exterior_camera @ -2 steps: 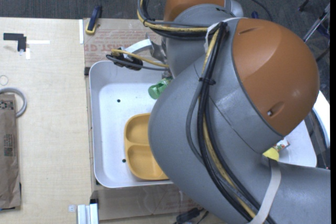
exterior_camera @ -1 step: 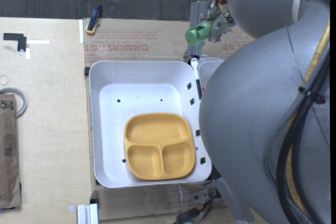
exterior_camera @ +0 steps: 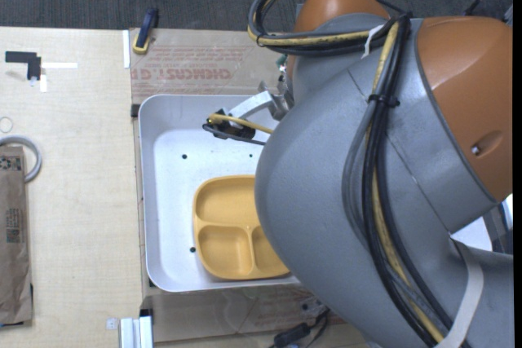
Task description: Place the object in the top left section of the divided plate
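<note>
From my remote station, the white bin (exterior_camera: 145, 200) is my reference. The yellow divided plate (exterior_camera: 224, 228) lies flat on the bin's floor, close to its near wall, and its right part is hidden under the grey arm (exterior_camera: 383, 175). The arm reaches in over the bin's right half and covers it. The gripper (exterior_camera: 276, 98) hangs over the bin's far wall, mostly masked by the arm, so I cannot tell whether it is spread, pressed together or pinching anything. Nor can I tell where the object to be placed lies.

The bin sits on a sheet of cardboard (exterior_camera: 196, 65) with red print. A small blue tool (exterior_camera: 146, 28) lies just past the bin's far left corner. A brown paper bag (exterior_camera: 12, 240) lies well to the bin's left.
</note>
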You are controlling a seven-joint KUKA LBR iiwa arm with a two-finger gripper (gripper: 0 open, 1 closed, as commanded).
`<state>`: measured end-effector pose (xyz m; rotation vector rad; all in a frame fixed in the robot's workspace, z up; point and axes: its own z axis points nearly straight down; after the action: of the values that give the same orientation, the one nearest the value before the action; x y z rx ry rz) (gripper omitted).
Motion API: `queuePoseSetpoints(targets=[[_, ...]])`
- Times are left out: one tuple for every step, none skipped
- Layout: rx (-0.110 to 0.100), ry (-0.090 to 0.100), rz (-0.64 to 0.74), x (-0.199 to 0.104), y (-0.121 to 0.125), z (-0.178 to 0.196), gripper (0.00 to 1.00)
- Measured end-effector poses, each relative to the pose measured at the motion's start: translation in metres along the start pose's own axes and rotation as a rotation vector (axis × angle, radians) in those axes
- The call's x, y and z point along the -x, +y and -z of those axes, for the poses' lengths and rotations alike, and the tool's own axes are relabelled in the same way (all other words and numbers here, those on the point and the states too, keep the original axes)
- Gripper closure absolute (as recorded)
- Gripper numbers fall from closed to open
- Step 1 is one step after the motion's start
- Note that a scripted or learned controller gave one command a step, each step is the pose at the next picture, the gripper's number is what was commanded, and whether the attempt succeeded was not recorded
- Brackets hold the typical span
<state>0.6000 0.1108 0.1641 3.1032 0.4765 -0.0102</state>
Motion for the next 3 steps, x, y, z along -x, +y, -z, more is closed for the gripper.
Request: queuePoseSetpoints(targets=[[0.000,0.001,0.000,0.000,0.000,0.000,0.00],[0.001,0.004,-0.104,-0.019,0.009,0.025,0.00],[0.001,0.004,-0.105,-0.019,0.009,0.025,0.00]])
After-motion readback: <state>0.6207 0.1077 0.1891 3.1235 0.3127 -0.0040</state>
